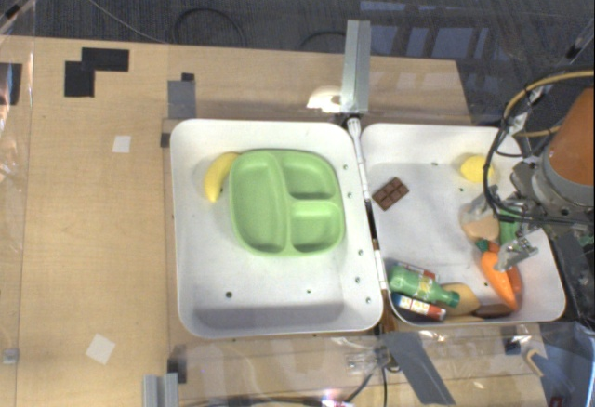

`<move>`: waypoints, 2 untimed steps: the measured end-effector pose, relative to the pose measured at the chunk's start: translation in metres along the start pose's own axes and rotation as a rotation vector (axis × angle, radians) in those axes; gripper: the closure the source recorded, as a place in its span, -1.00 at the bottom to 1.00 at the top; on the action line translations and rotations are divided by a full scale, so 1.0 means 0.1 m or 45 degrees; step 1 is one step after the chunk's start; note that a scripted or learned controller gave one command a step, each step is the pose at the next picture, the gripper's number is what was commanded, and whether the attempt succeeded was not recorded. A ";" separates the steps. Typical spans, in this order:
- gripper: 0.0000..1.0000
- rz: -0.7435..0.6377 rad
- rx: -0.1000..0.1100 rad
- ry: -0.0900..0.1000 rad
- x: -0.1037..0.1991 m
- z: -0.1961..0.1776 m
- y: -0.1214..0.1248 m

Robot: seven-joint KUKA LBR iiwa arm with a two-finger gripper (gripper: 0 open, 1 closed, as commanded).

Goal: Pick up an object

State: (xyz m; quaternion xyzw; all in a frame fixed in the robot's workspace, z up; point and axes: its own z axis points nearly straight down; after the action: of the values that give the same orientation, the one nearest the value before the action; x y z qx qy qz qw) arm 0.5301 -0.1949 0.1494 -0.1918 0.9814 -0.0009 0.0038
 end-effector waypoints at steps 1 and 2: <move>-1.00 0.040 0.006 -0.009 0.22 0.59 -0.02; 1.00 0.034 0.017 -0.028 0.16 0.46 -0.03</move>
State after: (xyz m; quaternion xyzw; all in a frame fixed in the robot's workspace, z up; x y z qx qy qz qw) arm 0.5172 -0.2039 0.1034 -0.1787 0.9838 -0.0051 0.0159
